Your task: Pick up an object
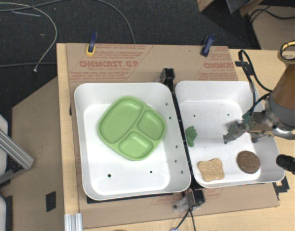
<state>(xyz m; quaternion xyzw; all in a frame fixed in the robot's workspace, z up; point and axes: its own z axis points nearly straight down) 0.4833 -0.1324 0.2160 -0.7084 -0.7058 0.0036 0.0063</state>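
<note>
You have 2 white bins side by side on the worktop (65, 143). The left bin (89, 177) holds a green divided plate (132, 127) with 3 compartments. In the right bin (205, 95), a small green piece (191, 135) lies against the left wall, a slice of toast (211, 170) sits near the front edge, and a round brown patty (248, 161) lies just right of it. Your end effector (233, 133) hangs over the right bin, above and behind the patty, apart from it; you cannot tell how it is set.
</note>
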